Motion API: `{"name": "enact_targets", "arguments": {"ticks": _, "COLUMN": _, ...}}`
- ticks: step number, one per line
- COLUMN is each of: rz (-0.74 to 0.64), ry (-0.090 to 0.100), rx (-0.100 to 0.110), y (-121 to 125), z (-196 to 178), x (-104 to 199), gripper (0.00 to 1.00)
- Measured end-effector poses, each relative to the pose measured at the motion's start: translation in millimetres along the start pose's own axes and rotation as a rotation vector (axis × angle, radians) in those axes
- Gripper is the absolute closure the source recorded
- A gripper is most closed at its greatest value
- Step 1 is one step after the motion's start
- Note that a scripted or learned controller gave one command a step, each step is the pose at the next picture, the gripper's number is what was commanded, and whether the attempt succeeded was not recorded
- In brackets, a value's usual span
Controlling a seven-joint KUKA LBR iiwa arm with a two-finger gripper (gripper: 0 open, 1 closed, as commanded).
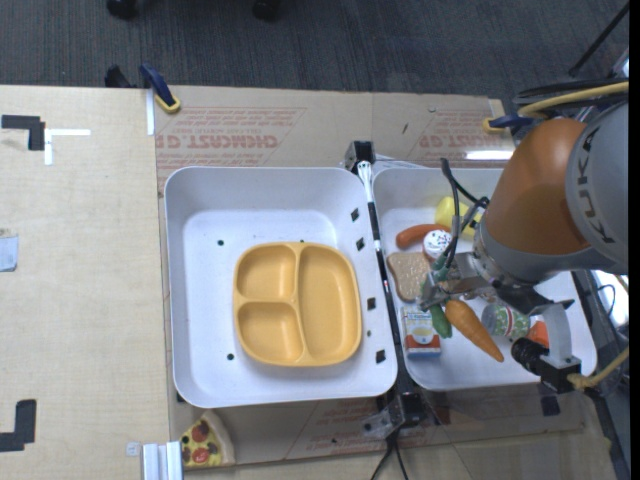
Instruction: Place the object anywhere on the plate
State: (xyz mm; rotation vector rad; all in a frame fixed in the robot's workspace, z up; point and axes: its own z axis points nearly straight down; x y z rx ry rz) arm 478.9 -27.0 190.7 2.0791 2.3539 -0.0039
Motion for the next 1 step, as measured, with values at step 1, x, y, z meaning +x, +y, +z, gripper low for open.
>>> {"name": "enact_targets", "arguments": {"ticks": 1, "rz": 0.000, "ry": 0.000, "rx": 0.000, "y": 0.0, "z": -0.1, "x": -0.1, "gripper": 0.00}}
